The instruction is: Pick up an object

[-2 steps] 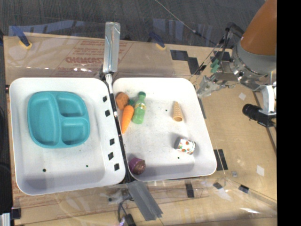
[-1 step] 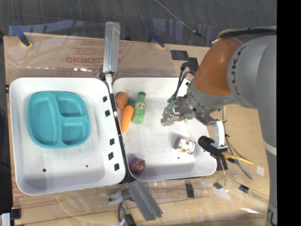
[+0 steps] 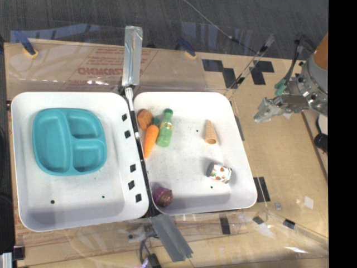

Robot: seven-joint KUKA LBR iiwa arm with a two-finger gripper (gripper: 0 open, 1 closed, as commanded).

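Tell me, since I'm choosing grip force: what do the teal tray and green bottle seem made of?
Teal tray: likely moulded plastic, matte, uniform colour with soft rounded compartment edges. Green bottle: probably glossy plastic, a toy by the look of it, with a faint sheen; too small to be sure.

Tray in left bin

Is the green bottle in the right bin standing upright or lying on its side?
Lying on its side. The green bottle shows its whole length on the floor of the right bin, beside the carrot.
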